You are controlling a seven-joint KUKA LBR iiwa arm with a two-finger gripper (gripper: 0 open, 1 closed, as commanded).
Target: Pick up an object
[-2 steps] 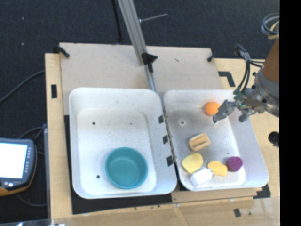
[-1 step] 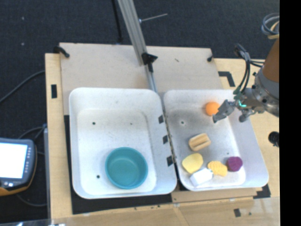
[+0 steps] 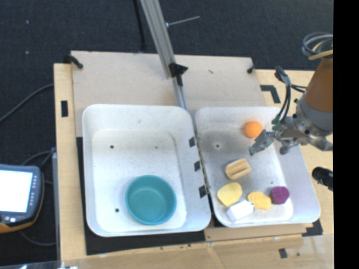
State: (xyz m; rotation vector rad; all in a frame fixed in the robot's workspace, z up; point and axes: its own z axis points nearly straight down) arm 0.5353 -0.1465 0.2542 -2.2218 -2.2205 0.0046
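White plastic makes up both bins on the bench (image 3: 140, 80). The left bin (image 3: 101, 133) carries a teal bowl (image 3: 150, 199) towards its 6 o'clock side. The right bin (image 3: 216, 128) carries the loose pieces: an orange ball (image 3: 253, 129) near 12 o'clock, a tan bread-like roll (image 3: 238, 168) about the centre, and along the 6 o'clock edge a yellow piece (image 3: 229, 194), a white block (image 3: 240, 210), a smaller yellow-orange piece (image 3: 259, 200) and a purple ball (image 3: 279, 195). The white block touches both yellow pieces; the purple ball sits just beside the smaller one.

The arm reaches in from 3 o'clock, and its hand (image 3: 275, 140) hangs over the upper right part of the right bin, just beside the orange ball at its 4 o'clock. Nothing is seen between the fingers (image 3: 261, 145), so it carries no load; whether they are spread or closed I cannot tell from this slant.

By my reading the step in hand is the approach, before any grasp. The orange ball is the nearest candidate, with the roll next. The next move calls for centring the hand above one piece, then lowering squarely; a round ball may well roll aside if struck off-centre.
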